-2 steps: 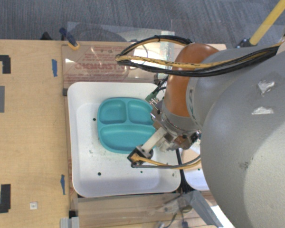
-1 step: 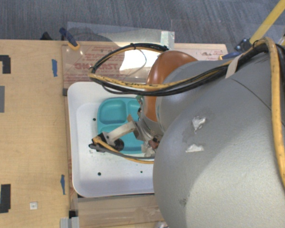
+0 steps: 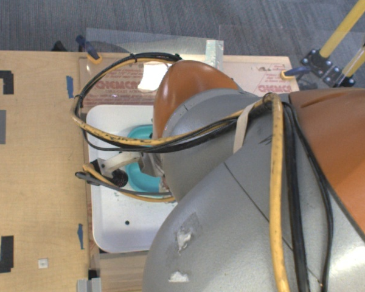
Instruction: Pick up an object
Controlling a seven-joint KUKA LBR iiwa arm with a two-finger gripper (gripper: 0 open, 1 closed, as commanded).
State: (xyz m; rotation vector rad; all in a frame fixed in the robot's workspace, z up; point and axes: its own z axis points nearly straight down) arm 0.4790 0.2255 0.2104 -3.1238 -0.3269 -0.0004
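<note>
Item: gripper (image 3: 147, 163), at the end of the grey arm (image 3: 231, 181) reaching down into the white bin (image 3: 112, 230); you cannot tell its state, the wrist and looped cables (image 3: 115, 140) cover it.
Item: teal object (image 3: 140, 178), curved, directly under and just left of the gripper; touching or apart, not discernible; its long axis is hidden too.
Item: bin contents; the teal object, plus a small dark speck (image 3: 127, 222) nearer you than the gripper.
Judgement: your coming move depends on whether the teal object sits between the jaws.
</note>
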